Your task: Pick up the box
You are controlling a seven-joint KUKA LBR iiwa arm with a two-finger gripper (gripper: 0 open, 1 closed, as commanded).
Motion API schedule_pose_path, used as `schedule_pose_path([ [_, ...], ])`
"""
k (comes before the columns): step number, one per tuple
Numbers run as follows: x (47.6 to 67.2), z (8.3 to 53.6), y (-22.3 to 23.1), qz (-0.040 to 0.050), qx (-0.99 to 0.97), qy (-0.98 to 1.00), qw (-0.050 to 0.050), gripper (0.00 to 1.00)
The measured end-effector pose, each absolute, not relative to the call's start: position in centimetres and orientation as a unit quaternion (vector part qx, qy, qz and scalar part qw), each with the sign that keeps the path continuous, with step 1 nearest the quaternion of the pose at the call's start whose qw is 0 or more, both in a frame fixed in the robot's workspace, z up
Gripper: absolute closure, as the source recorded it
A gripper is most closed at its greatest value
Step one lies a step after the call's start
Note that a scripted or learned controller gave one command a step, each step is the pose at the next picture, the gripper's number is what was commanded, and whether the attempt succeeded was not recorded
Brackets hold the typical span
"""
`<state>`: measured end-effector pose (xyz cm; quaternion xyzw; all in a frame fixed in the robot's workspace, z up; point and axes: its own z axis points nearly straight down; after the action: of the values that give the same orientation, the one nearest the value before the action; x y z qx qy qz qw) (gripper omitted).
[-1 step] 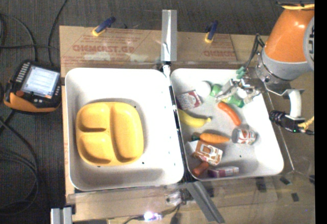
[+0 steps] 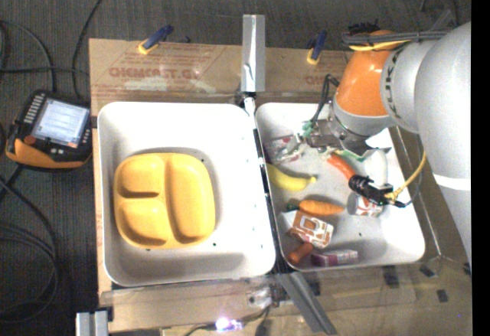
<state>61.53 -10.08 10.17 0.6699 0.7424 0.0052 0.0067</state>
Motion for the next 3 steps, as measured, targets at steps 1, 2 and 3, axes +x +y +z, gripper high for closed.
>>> schedule_pose_path([
  [1, 61.6, 11.2, -9.8, 0.0070, 0.669, 0.743, 0.004, 1.00],
  [2, 61.6, 11.2, -9.8, 0.0070, 0.669, 0.743, 0.004, 0.00],
  [3, 67.5, 9.6, -14.1, 0.0068, 0.705, 0.709, 0.005, 0.00],
])
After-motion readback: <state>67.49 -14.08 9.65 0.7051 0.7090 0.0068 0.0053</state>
